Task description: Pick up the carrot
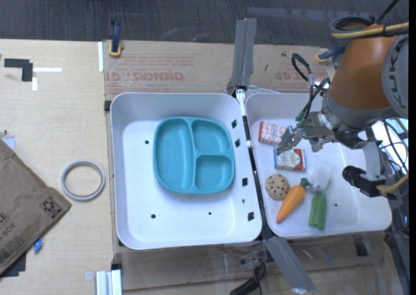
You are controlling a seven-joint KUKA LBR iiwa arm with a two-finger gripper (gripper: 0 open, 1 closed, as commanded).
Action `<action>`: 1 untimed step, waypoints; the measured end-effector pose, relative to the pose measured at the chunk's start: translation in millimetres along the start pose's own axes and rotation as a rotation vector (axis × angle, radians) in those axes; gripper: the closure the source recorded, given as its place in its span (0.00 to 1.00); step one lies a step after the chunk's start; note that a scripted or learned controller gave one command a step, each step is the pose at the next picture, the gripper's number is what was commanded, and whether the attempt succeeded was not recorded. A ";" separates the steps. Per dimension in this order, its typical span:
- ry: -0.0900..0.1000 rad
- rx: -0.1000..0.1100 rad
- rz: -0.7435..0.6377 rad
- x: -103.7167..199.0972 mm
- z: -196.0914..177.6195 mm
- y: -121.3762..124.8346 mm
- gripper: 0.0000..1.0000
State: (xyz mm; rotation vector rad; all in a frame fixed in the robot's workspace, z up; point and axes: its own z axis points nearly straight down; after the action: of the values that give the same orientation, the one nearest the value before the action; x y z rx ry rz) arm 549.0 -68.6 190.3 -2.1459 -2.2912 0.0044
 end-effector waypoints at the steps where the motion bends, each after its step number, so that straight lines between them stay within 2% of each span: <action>1: 0.001 -0.004 0.166 -26.1 98.3 -55.1 0.00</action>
State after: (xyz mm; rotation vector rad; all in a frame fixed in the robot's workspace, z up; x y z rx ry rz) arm 495.4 -98.4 92.2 -2.3298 -2.1073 -0.0015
